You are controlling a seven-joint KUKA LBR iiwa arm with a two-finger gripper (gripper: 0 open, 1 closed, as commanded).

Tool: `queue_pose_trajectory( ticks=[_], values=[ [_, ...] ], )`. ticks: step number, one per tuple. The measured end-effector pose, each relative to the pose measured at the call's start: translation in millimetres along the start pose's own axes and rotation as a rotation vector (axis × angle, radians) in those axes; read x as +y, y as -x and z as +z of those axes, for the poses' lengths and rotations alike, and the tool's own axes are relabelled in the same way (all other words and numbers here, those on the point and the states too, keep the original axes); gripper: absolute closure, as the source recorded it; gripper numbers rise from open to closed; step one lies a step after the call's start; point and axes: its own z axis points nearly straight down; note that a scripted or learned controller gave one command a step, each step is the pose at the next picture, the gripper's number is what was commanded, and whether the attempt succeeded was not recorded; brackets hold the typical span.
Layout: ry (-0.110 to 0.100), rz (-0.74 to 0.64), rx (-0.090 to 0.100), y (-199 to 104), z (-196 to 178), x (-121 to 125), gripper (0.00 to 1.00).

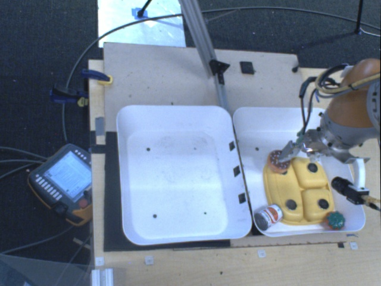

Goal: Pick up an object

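Observation:
The right bin [256,130] holds a large yellow moulded piece [297,189] with several square pockets. A small brown-and-pink round object [277,158] sits at its upper left corner. A red-and-white can [269,215] lies on its side at the bin's front edge, and a green ball [336,220] rests in the front right corner. My gripper [291,151] reaches in from the right and hangs low just right of the round object, above the yellow piece's top edge. Whether it touches either one is unclear.
The left bin [128,130] stands beside the right one, with black clips [236,170] along the shared rims. A metal pole [199,28] slants over the bench's back. A teach pendant [62,180] lies off the bench at the left. The arm's cables [312,94] loop above the wrist.

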Motion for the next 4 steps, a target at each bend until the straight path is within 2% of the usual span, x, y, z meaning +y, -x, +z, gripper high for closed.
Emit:
queue_pose_trajectory(
  ticks=[1,2,3,4],
  values=[
    [0.022,-0.005,0.001,-3,20,7,0.0],
    [0.027,-0.005,0.011,-7,8,10,1.0],
    [0.009,-0.004,-0.003,-5,-36,12,1.0],
    [0.007,-0.004,-0.001,-5,-67,13,1.0]
  ],
)
